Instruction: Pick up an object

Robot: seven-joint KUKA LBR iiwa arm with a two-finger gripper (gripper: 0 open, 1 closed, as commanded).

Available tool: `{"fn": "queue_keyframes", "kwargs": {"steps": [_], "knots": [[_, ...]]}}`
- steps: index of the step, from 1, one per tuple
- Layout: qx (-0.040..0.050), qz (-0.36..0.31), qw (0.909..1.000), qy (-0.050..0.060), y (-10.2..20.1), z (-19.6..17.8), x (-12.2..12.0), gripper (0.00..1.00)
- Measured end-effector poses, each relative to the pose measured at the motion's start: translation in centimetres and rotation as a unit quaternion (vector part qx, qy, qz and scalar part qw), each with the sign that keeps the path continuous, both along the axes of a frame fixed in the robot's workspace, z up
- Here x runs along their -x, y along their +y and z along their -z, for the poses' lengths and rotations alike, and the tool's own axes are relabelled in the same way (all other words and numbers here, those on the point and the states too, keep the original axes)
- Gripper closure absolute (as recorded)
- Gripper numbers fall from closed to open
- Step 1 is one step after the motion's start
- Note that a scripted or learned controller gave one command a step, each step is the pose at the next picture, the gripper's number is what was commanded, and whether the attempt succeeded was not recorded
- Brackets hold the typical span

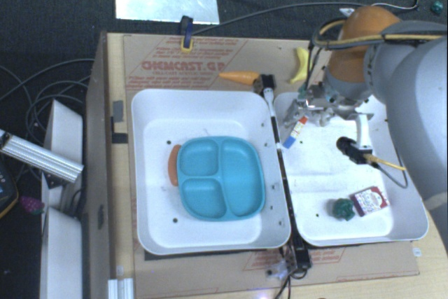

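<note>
Close beside the hand [299, 114], whose grip I cannot tell, lies a small red-and-blue item [291, 135].

Green lump [342, 209] lies just beside maroon packet [368, 201].

The blue plate [220, 175] is covering most of an orange-brown thing [172, 163] at its left edge, with a narrow strip showing. The arm [409, 87] is running off the right edge and hiding the far right corner of the right bin [318, 175]. The gripper [302, 112] is blurring into cables. Print on the dark red packet [369, 201] is proving too small to read.
</note>
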State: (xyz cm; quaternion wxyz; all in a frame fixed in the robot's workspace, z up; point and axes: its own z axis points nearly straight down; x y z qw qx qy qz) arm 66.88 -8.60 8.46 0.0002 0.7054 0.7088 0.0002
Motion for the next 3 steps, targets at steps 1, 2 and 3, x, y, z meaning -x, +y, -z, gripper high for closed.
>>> {"fn": "queue_keyframes", "kwargs": {"steps": [1,2,3], "knots": [[-0.0002,0.0,1.0,0.0,0.24,-0.02,-0.02,0.0],[-0.0003,0.0,1.0,0.0,0.33,-0.02,-0.02,0.0],[-0.0002,0.001,1.0,-0.001,0.14,-0.04,-0.03,0.0]]}}
